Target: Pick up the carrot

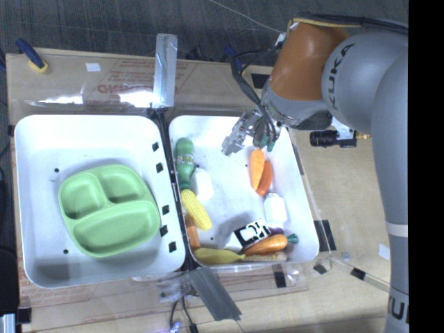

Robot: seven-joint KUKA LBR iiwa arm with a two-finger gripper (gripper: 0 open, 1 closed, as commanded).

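In the camera view, the carrot (259, 171) lies in the right bin (304, 207), toward its 2 o'clock part, long axis running roughly 12 to 6, its green top pointing to 12 and its body just off the bin's 3 o'clock wall. The gripper (251, 133) hangs right over the carrot's top end, at about 11 o'clock from the carrot's middle; its fingers look spread apart, with nothing seen between them, though whether one tip touches the green top I cannot tell. At 6 o'clock from the carrot, just beside it, sits a small white block (275, 207). Across the bin at 9 o'clock lie a green bottle (184, 157) and, below it, a corn cob (196, 209); more toys are heaped along the 6 o'clock wall. The left bin (28, 186) holds a green tray (109, 209). The carrot looks like a light, stiff plastic toy with a smooth, tapering skin, so it may slip along the taper. The thick middle, pinched across its width, seems the safest hold, with room on both sides there.
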